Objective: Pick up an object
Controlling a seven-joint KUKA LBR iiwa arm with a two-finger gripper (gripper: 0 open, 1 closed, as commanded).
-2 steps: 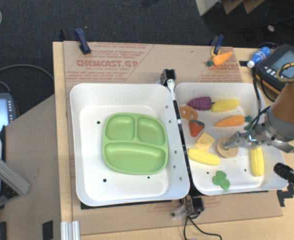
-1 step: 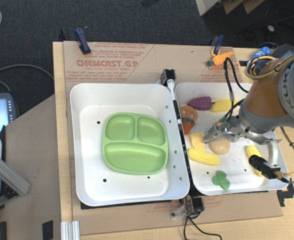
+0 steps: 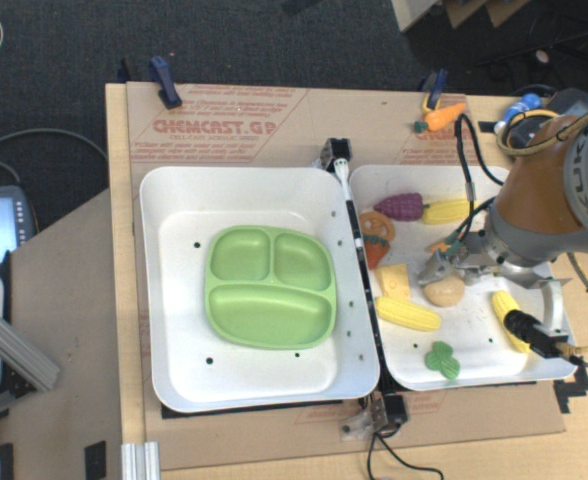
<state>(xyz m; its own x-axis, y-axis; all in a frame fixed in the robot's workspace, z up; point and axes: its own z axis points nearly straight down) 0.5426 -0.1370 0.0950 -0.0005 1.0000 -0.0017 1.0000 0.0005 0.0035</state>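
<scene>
My gripper (image 3: 442, 266) is down in the right bin (image 3: 474, 373), near its middle. It sits right above a beige rounded toy (image 3: 445, 292), touching or nearly touching its top. Around it lie a yellow cheese wedge (image 3: 394, 281), a yellow corn cob (image 3: 407, 315), a green broccoli piece (image 3: 441, 360) and a yellow banana (image 3: 504, 313). Further back are purple grapes (image 3: 400, 206), another corn cob (image 3: 447, 210) and an orange-red toy (image 3: 376, 238). The arm hides the bin's right part.
The left bin (image 3: 164, 268) holds a green divided plate (image 3: 270, 286). An orange carrot toy (image 3: 441, 118) lies on the bench behind the right bin. Blue clamps (image 3: 164, 80) stand at the bench's back edge. A ridge (image 3: 359, 258) separates the two bins.
</scene>
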